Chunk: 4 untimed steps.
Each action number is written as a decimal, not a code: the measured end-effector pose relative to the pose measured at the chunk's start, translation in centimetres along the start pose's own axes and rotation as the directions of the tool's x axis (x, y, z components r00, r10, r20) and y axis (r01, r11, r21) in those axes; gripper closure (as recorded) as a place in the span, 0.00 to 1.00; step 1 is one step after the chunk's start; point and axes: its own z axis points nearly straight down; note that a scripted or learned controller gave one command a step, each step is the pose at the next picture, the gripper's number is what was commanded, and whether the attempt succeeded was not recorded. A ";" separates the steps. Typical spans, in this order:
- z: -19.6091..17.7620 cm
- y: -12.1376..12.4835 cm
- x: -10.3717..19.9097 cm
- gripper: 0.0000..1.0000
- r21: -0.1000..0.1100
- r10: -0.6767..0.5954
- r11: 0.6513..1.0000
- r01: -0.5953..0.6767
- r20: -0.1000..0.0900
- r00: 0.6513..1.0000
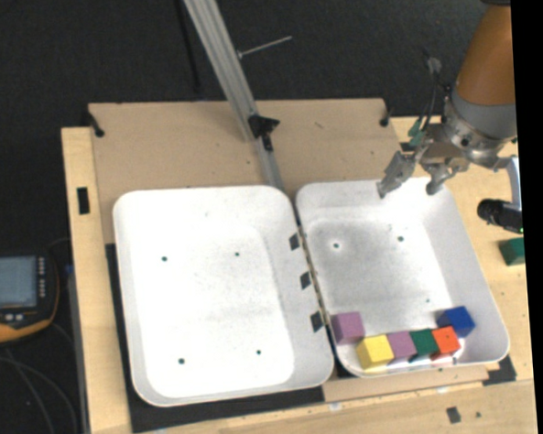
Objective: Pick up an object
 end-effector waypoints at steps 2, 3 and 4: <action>11.8 1.5 5.8 1.00 0.006 -0.001 1.000 0.001 -0.003 1.000; 18.2 -2.1 5.8 1.00 0.000 0.005 1.000 -0.005 -0.001 1.000; 7.5 -4.3 15.1 1.00 -0.008 -0.005 1.000 0.005 -0.005 1.000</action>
